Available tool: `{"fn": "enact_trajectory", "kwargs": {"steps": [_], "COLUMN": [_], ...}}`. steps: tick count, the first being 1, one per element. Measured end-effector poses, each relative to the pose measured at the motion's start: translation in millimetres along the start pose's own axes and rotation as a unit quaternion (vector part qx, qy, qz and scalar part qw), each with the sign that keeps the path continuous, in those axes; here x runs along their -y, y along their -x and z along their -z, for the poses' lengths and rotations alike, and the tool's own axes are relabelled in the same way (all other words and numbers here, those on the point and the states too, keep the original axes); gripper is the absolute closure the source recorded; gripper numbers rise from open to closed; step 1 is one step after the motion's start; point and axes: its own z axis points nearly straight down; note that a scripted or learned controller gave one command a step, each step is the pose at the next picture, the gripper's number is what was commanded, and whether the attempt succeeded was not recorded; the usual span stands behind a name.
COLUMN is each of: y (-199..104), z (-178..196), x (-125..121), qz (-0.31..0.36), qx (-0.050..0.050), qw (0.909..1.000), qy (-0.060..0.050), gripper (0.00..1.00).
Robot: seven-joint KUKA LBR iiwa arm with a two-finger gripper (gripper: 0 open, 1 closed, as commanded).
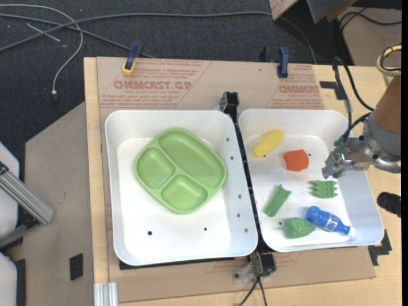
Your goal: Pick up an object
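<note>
You see brown cardboard-covered worktop [191, 78], dark carpet floor [159, 18]. Hand [331, 169] low in right white plastic bin [306, 116], just above green spiky toy [324, 189]; finger state unclear.

We see the bench [191, 75], topped with a printed board. Two white bins rest side by side on it: left bin [124, 171], right bin [363, 203]. Two clamps [132, 56] grip its far edge.

Two white bins [121, 171] — one green tray [180, 169], six small toys [296, 160].
</note>
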Motion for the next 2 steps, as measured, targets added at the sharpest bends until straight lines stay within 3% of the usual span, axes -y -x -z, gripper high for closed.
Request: {"fn": "enact_trajectory", "kwargs": {"steps": [1,2], "y": [-1.5,-1.3], "z": [64.0,88.8], "x": [1.8,0.7], "qz": [0.001,0.001], "qx": [0.000,0.000], "qw": [1.0000,1.0000], "qy": [0.002,0.000], "gripper": [1.00,1.00]}}
